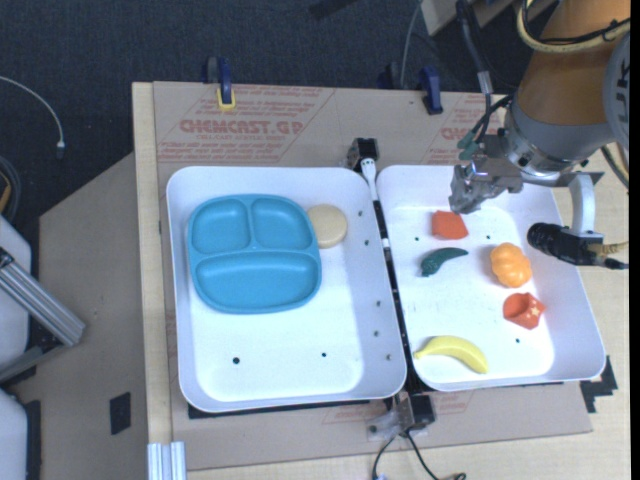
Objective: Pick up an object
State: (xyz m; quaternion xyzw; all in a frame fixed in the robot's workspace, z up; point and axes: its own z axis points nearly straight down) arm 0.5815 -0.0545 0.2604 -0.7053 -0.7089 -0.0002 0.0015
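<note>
- Gripper [466, 201] hangs over the far part of the right bin [570, 353], its tip just above and behind the orange block [449, 226]; whether it touches the block cannot be told
- How far the gripper is open cannot be told, and nothing is seen in its hold
- Orange block lies in the right bin, near the wall it shares with the left bin [280, 378]
- Green pepper [441, 259] lies just in front of the block
- Orange fruit [510, 264] sits right of the pepper, well apart from the block
- Red piece [523, 309] lies in front of the fruit
- Banana [452, 353] lies nearest the camera, in front of the pepper
- Blue tray [255, 253] sits in the left bin, with a tan disc [328, 225] touching the side nearest the block
</note>
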